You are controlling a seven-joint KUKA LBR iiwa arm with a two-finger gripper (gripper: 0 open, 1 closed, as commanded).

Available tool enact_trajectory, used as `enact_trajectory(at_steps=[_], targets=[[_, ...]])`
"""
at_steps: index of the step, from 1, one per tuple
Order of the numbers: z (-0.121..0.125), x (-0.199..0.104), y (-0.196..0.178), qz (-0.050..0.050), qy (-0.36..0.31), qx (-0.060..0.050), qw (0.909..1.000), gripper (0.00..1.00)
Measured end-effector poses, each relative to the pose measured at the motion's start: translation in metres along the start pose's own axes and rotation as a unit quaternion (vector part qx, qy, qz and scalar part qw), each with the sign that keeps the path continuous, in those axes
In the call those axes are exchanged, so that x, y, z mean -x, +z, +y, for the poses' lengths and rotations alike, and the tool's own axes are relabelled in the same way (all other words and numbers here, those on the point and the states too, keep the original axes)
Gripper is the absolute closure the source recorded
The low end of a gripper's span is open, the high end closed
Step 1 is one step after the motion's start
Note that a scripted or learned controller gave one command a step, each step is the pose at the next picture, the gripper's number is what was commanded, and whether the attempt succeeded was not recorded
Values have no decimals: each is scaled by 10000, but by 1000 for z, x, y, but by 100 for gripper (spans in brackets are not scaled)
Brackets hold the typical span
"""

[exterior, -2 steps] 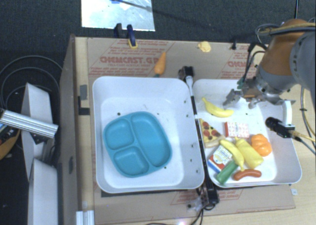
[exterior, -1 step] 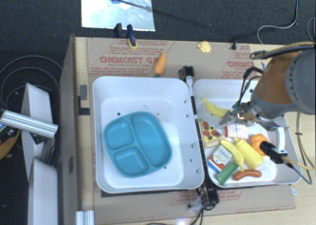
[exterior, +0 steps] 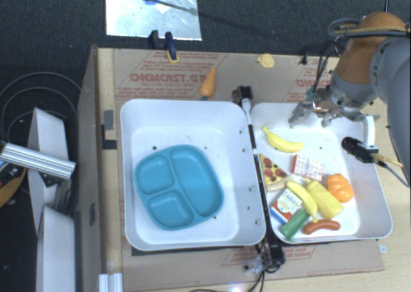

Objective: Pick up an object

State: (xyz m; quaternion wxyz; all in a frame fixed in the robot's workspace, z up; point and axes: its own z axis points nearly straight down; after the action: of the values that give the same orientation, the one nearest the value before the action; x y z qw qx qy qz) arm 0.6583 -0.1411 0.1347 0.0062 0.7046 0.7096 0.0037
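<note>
My gripper (exterior: 312, 115) hangs over the back of the right bin (exterior: 376, 220), its fingers spread open with nothing between them. A yellow banana (exterior: 282, 141) lies just in front of it and a little to the left. Further forward the bin holds a pizza slice (exterior: 273, 173), a red and white box (exterior: 308, 167), an orange fruit (exterior: 340, 186), a yellow bottle (exterior: 325, 199), a second banana (exterior: 300, 196), a small carton (exterior: 286, 205), a green cucumber (exterior: 293, 224) and a sausage (exterior: 321, 225).
The left bin (exterior: 138, 130) holds a blue divided plate (exterior: 178, 185). A carrot (exterior: 207, 83) and a small yellow piece (exterior: 266, 60) lie on the cardboard behind the bins. A divider bar (exterior: 253, 156) runs between the bins.
</note>
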Motion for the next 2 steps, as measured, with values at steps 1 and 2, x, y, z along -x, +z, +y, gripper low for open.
enact_trajectory(at_steps=[1,2], targets=[[-19,-43,32,35,1,-58,10000,0],[-27,-47,50,16,11,-65,10000,0]])
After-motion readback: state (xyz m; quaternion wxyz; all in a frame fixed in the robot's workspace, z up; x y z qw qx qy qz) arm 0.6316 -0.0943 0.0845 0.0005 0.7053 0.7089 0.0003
